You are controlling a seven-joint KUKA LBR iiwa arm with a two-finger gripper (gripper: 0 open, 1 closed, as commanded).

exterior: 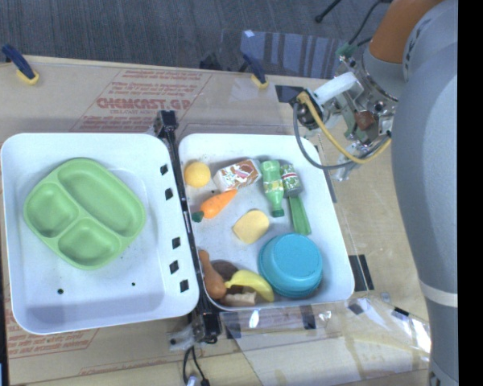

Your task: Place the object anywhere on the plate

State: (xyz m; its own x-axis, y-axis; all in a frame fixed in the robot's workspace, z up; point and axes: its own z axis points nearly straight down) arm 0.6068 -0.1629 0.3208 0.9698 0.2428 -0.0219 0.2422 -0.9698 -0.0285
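Observation:
A light green divided plate (84,210) lies in the left white bin (32,312). The right bin (338,240) holds the loose objects: a yellow lemon (197,174), a printed snack packet (237,172), an orange carrot (218,204), two green bottles (280,182), a pale yellow block (251,226), a blue bowl (291,264) and a banana (252,284). My gripper (365,124) hangs beyond the right bin's far right corner, over the bench and away from every object. Yellow cable loops around it.
A brown item (212,275) and a dark one (225,269) lie beside the banana at the right bin's near edge. A black divider with clips (175,207) runs between the bins. Blue clamps (21,64) hold the cardboard at the far edge.

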